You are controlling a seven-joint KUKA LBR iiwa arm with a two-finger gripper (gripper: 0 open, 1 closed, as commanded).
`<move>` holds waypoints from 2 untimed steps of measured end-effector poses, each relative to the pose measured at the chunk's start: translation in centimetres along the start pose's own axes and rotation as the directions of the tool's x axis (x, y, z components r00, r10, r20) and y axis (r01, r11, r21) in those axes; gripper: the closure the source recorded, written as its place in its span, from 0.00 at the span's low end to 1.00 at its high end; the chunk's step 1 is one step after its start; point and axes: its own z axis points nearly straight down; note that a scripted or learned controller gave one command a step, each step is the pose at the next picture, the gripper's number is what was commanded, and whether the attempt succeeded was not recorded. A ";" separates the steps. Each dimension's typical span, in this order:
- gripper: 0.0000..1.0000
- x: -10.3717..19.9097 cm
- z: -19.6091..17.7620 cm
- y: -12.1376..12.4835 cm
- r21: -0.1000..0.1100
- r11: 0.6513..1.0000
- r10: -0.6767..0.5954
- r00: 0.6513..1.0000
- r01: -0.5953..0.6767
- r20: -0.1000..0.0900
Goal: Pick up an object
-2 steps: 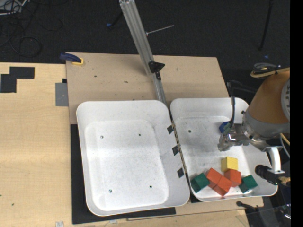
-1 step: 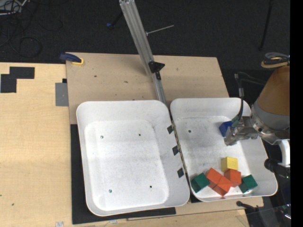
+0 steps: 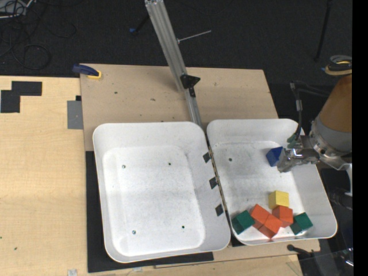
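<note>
In the right bin (image 3: 247,140), a blue block (image 3: 273,155) lies near the right wall. My gripper (image 3: 289,160) is low in that bin, directly to the right of the blue block and touching or nearly touching it. Whether the block is gripped is unclear from this angle. Near the bin's front corner sits a cluster: a yellow block (image 3: 281,198), several orange and red blocks (image 3: 269,218), and two green blocks (image 3: 243,221) (image 3: 301,223).
The left bin (image 3: 109,148) sits beside the right one, joined by black clips (image 3: 213,182). A slanted metal rail (image 3: 172,50) rises behind the bins. A blue and yellow tool (image 3: 87,71) lies at the bench's back left corner.
</note>
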 end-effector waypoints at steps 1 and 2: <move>1.00 5.1 0.8 1.4 0.005 1.000 -0.004 1.000 0.004 -0.003; 1.00 10.3 -0.6 2.8 0.002 1.000 -0.004 1.000 0.004 -0.001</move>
